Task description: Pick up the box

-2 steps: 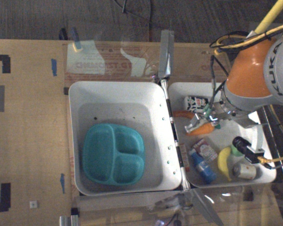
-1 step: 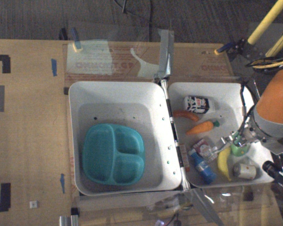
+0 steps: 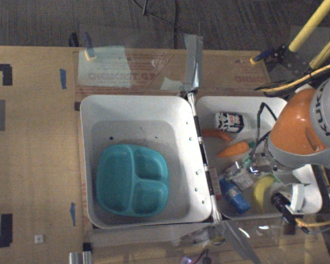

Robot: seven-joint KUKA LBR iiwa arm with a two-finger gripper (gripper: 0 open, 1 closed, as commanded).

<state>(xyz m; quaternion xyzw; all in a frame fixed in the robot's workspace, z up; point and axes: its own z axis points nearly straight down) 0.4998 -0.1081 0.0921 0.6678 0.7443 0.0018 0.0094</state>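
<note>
Because the arm [image 3: 300,128] leans in from the right and covers much of the right bin [image 3: 253,104], the camera view gives a poor look at the gripper [image 3: 253,166]. It sits low among the clutter near the bin's middle. I cannot tell whether it is spread or pressed together, and nothing can be seen held in it.

The box [image 3: 229,121], a small black-and-white carton, lies toward the far end of the same bin, near the wall shared with the left bin [image 3: 132,100]. It is apart from the gripper, with a carrot [image 3: 235,149] lying between them.

The main risk, as I judge it, is a grasp on the wrong thing. Just beside the gripper are what looks like a grey packet [image 3: 243,179], a banana [image 3: 261,192] and a blue bottle [image 3: 235,197]. Closing where it is now would catch one of those, or nothing at all.

A low sweep toward the box could shove the carrot into it and push it against the wall. The gripper would then have little room to straddle it and might come down on the rim instead. The box's small faces may also slip out of an off-centre pinch.

The teal plate [image 3: 133,179] in the left bin is well clear of all this.
</note>
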